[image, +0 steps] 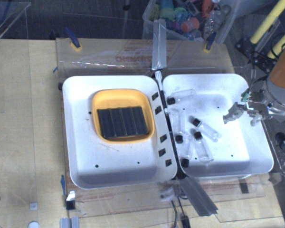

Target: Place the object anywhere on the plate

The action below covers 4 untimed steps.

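Just bottles (198,133) left of end effector (242,114)

Single fixed cam above bench, looking down at a slant; left bin (80,127) at 9 o'clock, right bin (237,141) at 3, arm (280,75) entering from 3.

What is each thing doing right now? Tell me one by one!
Plate: yellow, in the left bin, with a dark ridged slab lying flat on it.
Clear bottles: lying on their sides in the right bin, black caps on.
Gripper: above the right bin's right side, with nothing between its fingers.
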{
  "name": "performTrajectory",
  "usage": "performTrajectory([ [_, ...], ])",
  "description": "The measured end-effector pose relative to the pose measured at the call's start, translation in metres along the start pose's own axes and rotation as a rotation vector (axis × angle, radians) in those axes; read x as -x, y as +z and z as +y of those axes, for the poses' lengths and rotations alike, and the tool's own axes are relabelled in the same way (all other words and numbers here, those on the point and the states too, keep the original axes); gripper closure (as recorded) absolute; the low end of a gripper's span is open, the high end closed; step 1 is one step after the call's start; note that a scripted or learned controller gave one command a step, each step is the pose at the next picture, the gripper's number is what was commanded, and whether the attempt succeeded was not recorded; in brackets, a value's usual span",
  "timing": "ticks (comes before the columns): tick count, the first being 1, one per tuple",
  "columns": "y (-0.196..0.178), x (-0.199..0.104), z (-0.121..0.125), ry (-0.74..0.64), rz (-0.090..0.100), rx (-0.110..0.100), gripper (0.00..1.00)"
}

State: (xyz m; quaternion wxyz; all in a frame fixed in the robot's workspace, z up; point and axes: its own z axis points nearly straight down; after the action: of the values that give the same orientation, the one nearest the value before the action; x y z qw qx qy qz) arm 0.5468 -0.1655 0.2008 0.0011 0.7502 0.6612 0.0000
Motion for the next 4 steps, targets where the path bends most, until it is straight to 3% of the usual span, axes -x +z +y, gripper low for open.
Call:
performTrajectory([
  [1,-0.064,0.037,0.047,-0.025,0.0,-0.001,0.0],
  [2,-0.072,0.034,0.1,-0.103,0.0,0.001,0.0],
  [3,-0.066,0.035,0.127,-0.118,-0.001,0.002,0.0],
  [4,-0.087,0.032,0.126,-0.118,-0.002,0.003,0.0],
])
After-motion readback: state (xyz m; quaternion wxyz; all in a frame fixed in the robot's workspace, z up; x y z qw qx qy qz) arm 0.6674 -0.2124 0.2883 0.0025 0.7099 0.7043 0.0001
